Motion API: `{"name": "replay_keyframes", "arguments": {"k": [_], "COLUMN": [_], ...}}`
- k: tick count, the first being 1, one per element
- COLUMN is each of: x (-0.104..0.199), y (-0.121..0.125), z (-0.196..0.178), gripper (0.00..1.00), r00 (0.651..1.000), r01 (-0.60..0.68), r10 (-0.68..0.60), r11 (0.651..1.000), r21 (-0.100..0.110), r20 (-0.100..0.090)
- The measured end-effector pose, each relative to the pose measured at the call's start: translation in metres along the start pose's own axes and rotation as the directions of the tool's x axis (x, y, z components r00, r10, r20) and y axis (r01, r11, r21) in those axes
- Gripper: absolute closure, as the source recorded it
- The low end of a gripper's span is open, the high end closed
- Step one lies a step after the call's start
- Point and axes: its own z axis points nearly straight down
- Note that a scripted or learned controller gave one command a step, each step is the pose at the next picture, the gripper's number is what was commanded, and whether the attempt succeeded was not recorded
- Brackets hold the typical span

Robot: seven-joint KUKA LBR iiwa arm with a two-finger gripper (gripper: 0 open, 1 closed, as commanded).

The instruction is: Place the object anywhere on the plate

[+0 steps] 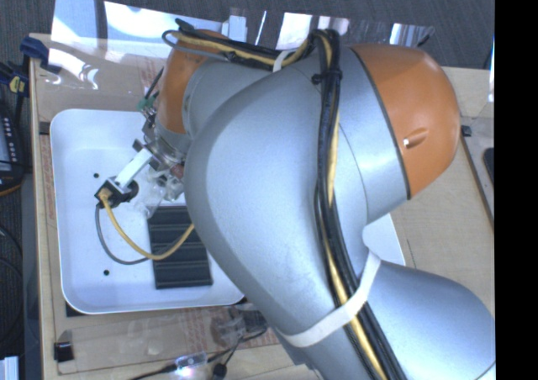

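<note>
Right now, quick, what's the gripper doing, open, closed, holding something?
Gripper: cannot be told; it sits low in the left bin, above the dark ribbed object.

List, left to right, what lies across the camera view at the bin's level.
White bin's left wall → yellow cable loop → black ribbed plate → grey arm → orange band.
</note>
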Motion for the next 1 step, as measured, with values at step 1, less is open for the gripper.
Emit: {"name": "replay_keyframes", "arguments": {"k": [1], "x": [-0.0458], "y": [0.1080], "z": [-0.1547], "gripper": [1.00], "r00": [0.986], "r01": [-0.164], "r10": [0.164], "r11": [0.986], "r21": [-0.001], "r20": [-0.008]}}
